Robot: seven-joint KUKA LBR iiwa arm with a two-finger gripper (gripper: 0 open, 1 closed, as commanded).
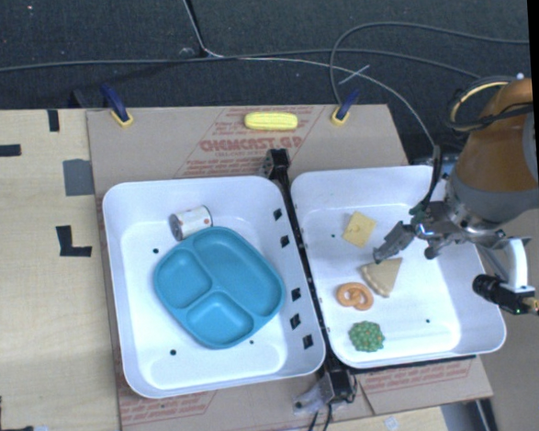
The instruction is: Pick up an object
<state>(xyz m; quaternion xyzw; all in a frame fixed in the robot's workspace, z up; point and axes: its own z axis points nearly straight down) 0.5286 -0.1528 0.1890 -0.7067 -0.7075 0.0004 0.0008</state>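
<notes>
a: biggest first. the arm comes in from the right over the right bin. what worries you?

b: you've got the wrist bulk hanging over that bin's right wall. if the descent is off toward you, the body could clip the rim before the tip gets down.

a: left bin?

b: holds the blue divided tray and a small white can just behind it. well apart from the arm, so prob no trouble, but no easy pick there either.

a: so the target's on the right?

b: my guess, yes. the gripper sits low above the right bin floor, tip just beside the tan wedge and near the yellow cheese block. that wedge looks the likeliest pick.

a: gripper state?

b: can't tell, tbh. the tip reads as one dark shape from this angle. nothing seen between the tips, so don't count anything as held.

a: risks at the small end?

b: the wedge lies flat w/ a sloped edge, so it may squirt sideways when squeezed. it'd slide into the pretzel, which is just beside it. the green broccoli piece is near too. a skewed approach could catch two things, or just nudge all of them.
</notes>
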